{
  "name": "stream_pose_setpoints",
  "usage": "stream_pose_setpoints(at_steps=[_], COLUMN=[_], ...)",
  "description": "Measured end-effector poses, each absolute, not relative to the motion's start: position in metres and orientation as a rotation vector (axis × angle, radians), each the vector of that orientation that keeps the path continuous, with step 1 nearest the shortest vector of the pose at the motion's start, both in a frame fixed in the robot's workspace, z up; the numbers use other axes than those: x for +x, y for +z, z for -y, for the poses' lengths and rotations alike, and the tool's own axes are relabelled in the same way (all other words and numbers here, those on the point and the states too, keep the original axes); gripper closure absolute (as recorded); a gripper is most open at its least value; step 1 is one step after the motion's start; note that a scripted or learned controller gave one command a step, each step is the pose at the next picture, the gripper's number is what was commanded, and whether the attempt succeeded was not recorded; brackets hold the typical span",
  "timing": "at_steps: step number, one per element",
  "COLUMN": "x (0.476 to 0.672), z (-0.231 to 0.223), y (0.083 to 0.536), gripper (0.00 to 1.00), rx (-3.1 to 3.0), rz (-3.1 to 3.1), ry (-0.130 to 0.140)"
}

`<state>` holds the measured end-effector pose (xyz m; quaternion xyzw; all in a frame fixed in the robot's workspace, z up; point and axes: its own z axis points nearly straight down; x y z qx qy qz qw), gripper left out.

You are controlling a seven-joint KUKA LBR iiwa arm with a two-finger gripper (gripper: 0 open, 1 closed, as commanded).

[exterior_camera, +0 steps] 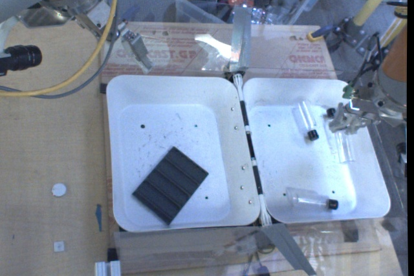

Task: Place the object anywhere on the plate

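Clear plastic vial (307, 120), light, slippery, left of claw (344, 123); grip mid-body. Claw's spread: cannot tell.

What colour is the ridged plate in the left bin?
Dark grey, nearly black, seen in the camera view: the plate.

A dark ridged plate (171, 185) lies tilted in the left bin (123, 100). In the right bin (272, 97), clear tubes with black caps (306, 120) (310, 200) lie apart, the gripper (345, 121) above another tube (345, 147).

Red print on cardboard (284, 55), not legible
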<state>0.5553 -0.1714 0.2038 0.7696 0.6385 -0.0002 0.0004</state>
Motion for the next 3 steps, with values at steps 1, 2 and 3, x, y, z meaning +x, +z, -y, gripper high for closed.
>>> stream_pose_setpoints(at_steps=[1,2,3], x=[0.602,0.623,0.664], z=[0.085,0.008,-0.061], y=[0.184,0.187,0.185], gripper=[1.0,1.0,1.0], rx=[2.46,2.073,2.005], rz=[-1.953,-2.357,-2.416], ry=[0.002,0.003,0.003])
